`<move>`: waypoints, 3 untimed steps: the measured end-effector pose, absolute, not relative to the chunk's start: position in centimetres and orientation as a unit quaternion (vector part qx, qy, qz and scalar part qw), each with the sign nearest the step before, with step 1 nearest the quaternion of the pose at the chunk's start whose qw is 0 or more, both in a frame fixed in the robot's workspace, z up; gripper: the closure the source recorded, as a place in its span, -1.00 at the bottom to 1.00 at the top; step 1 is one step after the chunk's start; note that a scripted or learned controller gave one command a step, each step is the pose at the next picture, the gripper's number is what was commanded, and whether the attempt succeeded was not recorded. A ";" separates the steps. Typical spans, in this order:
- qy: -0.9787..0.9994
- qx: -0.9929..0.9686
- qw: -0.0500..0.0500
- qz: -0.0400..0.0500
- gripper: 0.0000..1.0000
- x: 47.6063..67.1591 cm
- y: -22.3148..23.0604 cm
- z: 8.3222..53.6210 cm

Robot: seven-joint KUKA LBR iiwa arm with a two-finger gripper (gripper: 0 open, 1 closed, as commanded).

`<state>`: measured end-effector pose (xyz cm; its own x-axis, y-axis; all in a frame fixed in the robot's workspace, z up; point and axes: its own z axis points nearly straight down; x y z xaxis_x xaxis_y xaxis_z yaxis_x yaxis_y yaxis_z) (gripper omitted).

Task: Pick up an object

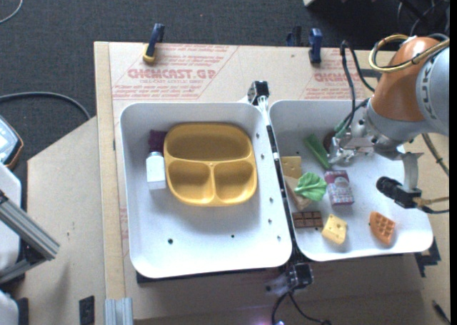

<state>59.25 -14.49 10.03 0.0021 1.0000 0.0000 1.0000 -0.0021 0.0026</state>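
Camera view looks down on two white bins side by side on a brown board. One left bin (136,245) holds a single yellow divided tray (210,163) with three compartments; it sits toward the bin's upper middle, leaving a broad bare floor along the near and left edges. One small white bottle (156,169) stands just beside the tray's left rim, with a dark purple item (157,138) behind it, partly hidden.

One right bin (407,241) carries the loose objects, crowded against its left wall: one green stick (317,151), one pale cheese slice (290,167), one green leafy piece (311,186), one pink-labelled can (340,188), one brown chocolate bar (308,219), one yellow cheese wedge (334,229) and one orange waffle (383,227). The waffle lies apart, near the bin's front right corner, with bare floor around it. The can touches the leafy piece.

One grey arm with an orange band reaches in from the right. Its gripper (343,146) hangs low over the bin's upper middle, just above the can and beside the green stick; whether its grasp is parted or closed cannot be told, and nothing is seen held.
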 end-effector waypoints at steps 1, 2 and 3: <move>0.707 0.707 0.003 0.001 1.00 59.3 -14.4 14.3; 0.707 0.707 0.005 0.002 1.00 59.7 -14.6 20.8; 0.707 0.707 0.003 0.001 1.00 59.8 -14.6 22.7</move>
<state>59.82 -14.59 22.65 -0.0011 1.0000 -0.0021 1.0000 0.0011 0.0057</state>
